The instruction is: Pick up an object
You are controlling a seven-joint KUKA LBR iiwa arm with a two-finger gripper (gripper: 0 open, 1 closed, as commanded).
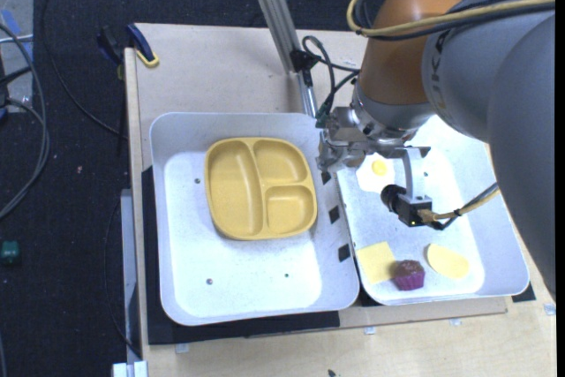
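The arm reaches in from the right and hangs low over the right bin (pixel 503 278), its hand (pixel 340 150) set near that bin's far left corner, close to the wall shared with the left bin (pixel 177 190). Whether the hand is wide, narrow, or gripping anything I cannot tell; the wrist and cabling cover it.

In the right bin lie 4 loose pieces, each a fair candidate for the pick. A small pale yellow piece (pixel 380 168) sits just beside the hand, likely the one it is positioned for. Near the front wall are a yellow block (pixel 374 261), lying flat with its long axis running roughly from front to back, a purple lump (pixel 408 275) touching or nearly touching the block's right side, and a yellow oval slice (pixel 448 261) lying flat, its long axis slanting toward the front right.

The left bin holds a yellow divided plate (pixel 261 187) with 3 compartments, resting level on the desk-side bin floor.
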